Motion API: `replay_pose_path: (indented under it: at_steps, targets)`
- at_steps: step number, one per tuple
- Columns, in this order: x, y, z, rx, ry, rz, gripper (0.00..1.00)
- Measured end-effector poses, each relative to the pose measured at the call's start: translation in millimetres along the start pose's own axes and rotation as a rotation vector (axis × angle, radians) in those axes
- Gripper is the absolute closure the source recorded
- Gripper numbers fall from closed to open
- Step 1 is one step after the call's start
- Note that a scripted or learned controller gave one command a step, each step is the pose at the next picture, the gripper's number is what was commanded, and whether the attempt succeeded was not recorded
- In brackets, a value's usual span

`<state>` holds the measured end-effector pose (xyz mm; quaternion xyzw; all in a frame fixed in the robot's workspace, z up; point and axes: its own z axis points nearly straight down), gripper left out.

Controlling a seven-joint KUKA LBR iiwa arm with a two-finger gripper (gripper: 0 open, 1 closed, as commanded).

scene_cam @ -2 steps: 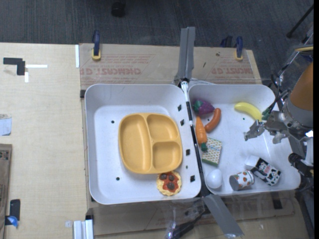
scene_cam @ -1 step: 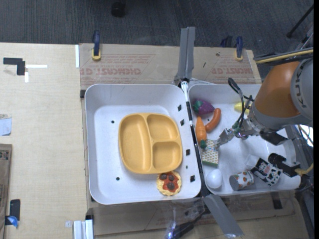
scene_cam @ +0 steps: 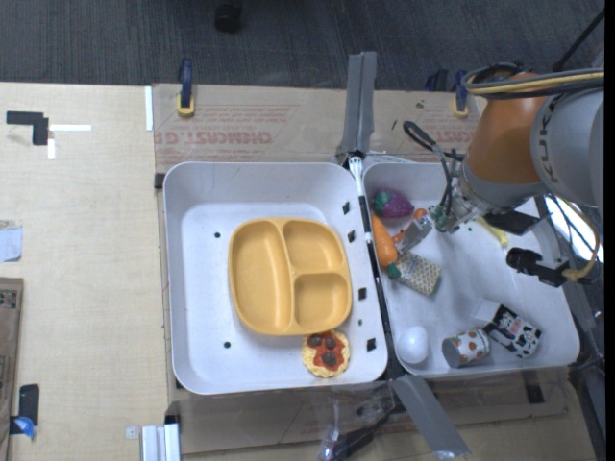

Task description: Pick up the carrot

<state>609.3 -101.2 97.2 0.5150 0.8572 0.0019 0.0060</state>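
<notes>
Left bin (scene_cam: 192,286): yellow divided plate (scene_cam: 289,275) at centre, small pizza piece (scene_cam: 326,353) just below it. Right bin (scene_cam: 553,305): carrot (scene_cam: 383,243) against left wall, purple vegetable (scene_cam: 394,203) above, grey grater (scene_cam: 416,272) just beside, white egg (scene_cam: 412,344), can (scene_cam: 467,347), cow-patterned toy (scene_cam: 514,332) along the near side. Pincer (scene_cam: 421,230) just right of carrot; open or closed, cannot tell.

The carrot (scene_cam: 383,243) lies hemmed against the right bin's (scene_cam: 562,339) left wall: a purple vegetable (scene_cam: 393,203) just behind it, a grater (scene_cam: 416,274) touching its front. The gripper (scene_cam: 415,235) crowds its right side. The bin's middle floor lies open; an egg (scene_cam: 412,344), can (scene_cam: 466,348) and cow toy (scene_cam: 512,332) line the front edge.
</notes>
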Motion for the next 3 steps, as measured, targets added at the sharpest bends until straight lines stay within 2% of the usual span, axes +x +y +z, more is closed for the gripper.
replay_pose_path:
  at_steps: [1,2,3]
  targets:
    - [-0.9,0.6,-9.9,-0.003,0.0,0.003,1.0]
    - [71.3,25.4,-94.4,0.014,0.005,0.514,1.0]
    - [110.3,-39.3,-94.6,0.017,0.005,0.666,1.0]
